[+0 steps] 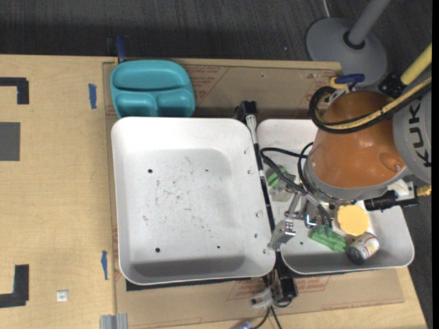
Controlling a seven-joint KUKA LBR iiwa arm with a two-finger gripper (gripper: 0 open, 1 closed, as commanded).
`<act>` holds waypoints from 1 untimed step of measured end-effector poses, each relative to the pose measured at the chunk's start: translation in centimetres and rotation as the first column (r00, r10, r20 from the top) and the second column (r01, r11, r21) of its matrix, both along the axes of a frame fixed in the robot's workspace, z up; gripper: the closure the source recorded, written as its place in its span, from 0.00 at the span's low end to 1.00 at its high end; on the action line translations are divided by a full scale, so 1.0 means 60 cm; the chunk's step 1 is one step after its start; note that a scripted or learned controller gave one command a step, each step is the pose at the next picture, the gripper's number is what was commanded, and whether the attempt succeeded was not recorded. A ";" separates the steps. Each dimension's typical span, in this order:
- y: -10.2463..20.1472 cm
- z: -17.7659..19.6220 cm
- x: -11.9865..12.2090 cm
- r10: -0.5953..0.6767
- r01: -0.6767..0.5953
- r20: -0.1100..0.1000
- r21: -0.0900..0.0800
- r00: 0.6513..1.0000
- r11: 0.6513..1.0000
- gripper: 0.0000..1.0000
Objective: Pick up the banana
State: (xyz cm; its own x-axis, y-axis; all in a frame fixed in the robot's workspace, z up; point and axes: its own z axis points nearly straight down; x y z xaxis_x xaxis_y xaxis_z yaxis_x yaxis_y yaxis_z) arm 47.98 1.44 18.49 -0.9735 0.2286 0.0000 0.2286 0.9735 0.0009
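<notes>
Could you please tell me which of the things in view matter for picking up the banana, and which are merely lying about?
Belongs to the job:
- gripper, low over the right bin
- yellow item in that bin, possibly the banana; too unclear to be sure

Just lying about:
- green item
- small can
- left bin
- teal tray

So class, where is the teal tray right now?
The teal tray sits on the bench behind the left white bin, touching its far edge.
</notes>
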 end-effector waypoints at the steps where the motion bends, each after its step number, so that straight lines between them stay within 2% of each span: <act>1: 0.086 0.000 0.000 -0.038 0.038 0.003 0.001 0.999 0.999 0.00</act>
State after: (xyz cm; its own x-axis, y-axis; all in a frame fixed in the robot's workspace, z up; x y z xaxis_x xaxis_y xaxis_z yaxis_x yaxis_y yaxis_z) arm 47.97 6.62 18.47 -0.9641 0.2654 -0.0025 0.2654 0.9641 0.0021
